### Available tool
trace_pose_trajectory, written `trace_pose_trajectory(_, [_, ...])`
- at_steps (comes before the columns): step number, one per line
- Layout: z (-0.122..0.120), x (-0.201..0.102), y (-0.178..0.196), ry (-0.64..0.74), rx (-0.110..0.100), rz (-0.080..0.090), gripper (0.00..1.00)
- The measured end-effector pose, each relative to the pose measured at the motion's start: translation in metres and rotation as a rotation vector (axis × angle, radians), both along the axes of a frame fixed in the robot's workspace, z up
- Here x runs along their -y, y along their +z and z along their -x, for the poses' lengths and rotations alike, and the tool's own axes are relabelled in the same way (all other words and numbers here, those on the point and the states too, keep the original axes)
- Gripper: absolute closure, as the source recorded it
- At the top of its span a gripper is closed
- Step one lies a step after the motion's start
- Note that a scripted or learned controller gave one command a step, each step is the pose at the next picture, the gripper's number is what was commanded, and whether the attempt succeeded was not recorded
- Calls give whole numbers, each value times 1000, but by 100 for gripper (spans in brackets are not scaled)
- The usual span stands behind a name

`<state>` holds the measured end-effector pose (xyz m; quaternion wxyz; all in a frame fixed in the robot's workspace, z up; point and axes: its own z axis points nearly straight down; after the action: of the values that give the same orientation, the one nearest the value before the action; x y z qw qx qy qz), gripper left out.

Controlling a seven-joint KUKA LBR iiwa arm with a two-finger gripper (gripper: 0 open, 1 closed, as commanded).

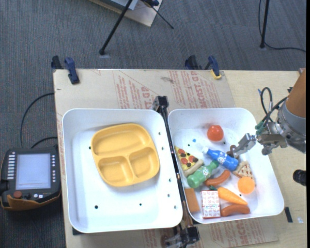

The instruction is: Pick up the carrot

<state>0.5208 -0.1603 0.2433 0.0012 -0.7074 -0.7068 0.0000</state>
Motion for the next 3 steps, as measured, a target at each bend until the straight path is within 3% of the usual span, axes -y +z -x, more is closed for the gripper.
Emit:
trace_pose_trajectory(1, [35,-41,-157,102,-1,-3,0])
trace_pose_trajectory(2, [36,-38,-147,89,-2,-3,100])
trace_pose_trajectory(3, [43,28,-5,282,10,6,100])
